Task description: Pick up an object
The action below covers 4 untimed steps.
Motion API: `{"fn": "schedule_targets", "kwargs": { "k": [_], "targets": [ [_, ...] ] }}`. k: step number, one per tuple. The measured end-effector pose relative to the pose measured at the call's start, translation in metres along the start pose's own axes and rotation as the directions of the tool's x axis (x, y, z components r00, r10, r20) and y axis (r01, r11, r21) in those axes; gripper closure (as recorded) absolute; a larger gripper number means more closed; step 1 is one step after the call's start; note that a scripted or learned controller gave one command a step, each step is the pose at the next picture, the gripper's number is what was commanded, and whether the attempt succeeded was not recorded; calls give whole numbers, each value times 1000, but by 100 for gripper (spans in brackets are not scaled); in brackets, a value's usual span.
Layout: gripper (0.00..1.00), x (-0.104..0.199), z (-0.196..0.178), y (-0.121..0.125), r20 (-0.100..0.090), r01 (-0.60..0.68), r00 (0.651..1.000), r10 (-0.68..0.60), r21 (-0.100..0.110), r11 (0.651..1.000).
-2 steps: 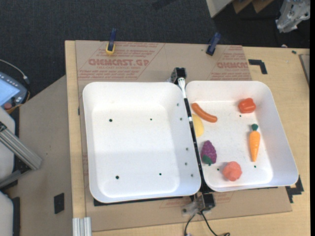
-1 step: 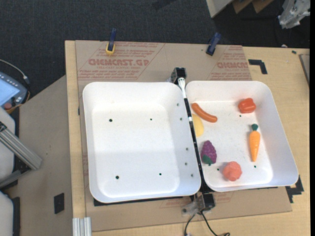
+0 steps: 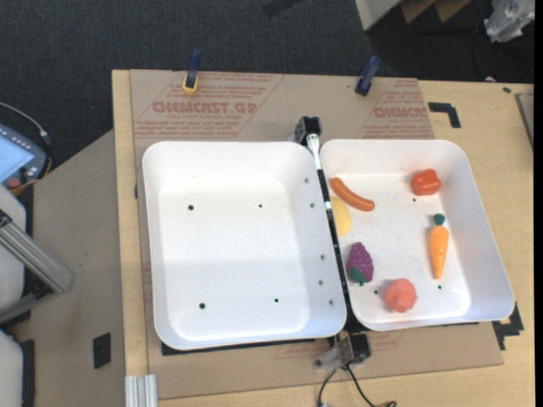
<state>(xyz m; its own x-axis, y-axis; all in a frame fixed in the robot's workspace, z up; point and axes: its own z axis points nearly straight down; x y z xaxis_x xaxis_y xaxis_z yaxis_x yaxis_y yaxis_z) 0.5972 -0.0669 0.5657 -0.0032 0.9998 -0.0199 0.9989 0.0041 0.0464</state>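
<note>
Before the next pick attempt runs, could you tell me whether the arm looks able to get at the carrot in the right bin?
Probably yes: the carrot lies alone on the right bin's floor, apart from the other toys, with nothing above it.

Cardboard sheet [image 3: 254,100] under the bins, blue-yellow clamp [image 3: 193,73], blue clamp [image 3: 368,75], perhaps a screen [image 3: 15,155].

Bright, even overhead light; soft shadows (left bin [image 3: 170,253] half-shaded); slightly grainy.
</note>
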Motion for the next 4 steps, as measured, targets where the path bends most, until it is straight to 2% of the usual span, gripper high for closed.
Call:
{"fn": "schedule_targets", "kwargs": {
  "k": [4],
  "targets": [
    [100,0,-44,4,9,1,1000,-1,-21,1000]
  ]
}}
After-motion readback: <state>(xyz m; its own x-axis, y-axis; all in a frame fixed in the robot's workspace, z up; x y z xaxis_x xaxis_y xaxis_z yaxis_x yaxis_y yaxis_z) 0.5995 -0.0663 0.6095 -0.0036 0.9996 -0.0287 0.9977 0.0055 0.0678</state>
